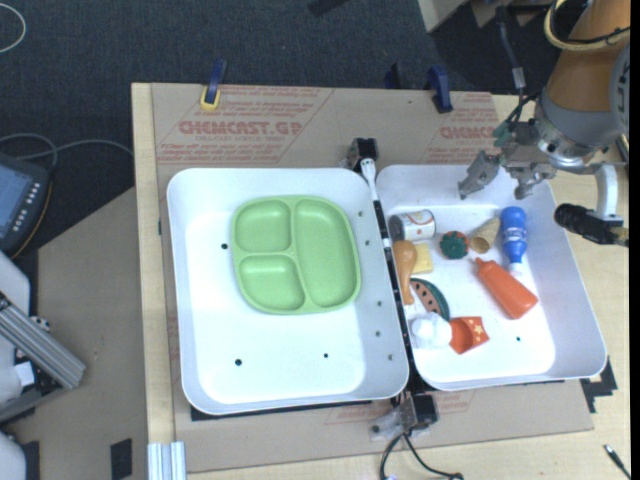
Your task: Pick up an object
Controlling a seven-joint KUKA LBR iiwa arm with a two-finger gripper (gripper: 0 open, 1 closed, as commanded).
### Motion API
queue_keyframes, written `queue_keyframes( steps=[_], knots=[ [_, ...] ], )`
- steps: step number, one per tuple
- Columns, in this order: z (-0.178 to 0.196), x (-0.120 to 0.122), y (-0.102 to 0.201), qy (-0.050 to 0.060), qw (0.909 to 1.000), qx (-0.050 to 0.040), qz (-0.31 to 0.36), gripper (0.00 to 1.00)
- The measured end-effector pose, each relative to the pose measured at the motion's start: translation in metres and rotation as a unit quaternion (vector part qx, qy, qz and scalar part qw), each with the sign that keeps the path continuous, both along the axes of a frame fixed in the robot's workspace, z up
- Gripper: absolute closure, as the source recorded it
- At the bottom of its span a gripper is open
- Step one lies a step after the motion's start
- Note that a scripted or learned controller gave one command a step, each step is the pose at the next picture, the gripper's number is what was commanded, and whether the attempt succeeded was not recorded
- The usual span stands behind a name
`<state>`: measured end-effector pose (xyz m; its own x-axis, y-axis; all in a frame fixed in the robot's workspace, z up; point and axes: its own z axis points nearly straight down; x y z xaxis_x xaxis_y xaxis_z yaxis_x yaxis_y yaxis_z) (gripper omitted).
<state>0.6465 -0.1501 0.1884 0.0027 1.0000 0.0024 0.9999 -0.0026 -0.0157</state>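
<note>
My gripper [502,179] hangs over the far part of the right bin [570,318], its two fingers spread apart with nothing between them. Just below it a blue bottle [513,232] stands beside a tan cone [485,234] and a small green ball [455,244]. An orange bottle [505,286] lies nearer the front. Along the bin's left side are a white can [415,225], a tan spoon-like piece [404,258], a watermelon slice [432,296], a white lump [428,330] and a red piece [468,334].
The left bin [200,348] holds a green divided plate [297,253]. A black divider [380,238] runs between the bins. Two clamps [211,86] hold the cardboard sheet at the back. The arm's orange band [590,63] rises at the top right.
</note>
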Motion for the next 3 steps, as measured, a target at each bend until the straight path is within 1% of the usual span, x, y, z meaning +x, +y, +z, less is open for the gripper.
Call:
queue_keyframes(
  steps=[1, 2, 3],
  knots=[
    [0.009, 0.003, 0.000, -0.008, 1.0000, -0.0012, 0.001, 0.00],
    [-0.042, 0.013, -0.001, -0.006, 1.0000, -0.0011, 0.002, 0.00],
    [-0.093, 0.002, 0.000, -0.005, 1.0000, -0.0006, 0.001, 0.00]
  ],
)
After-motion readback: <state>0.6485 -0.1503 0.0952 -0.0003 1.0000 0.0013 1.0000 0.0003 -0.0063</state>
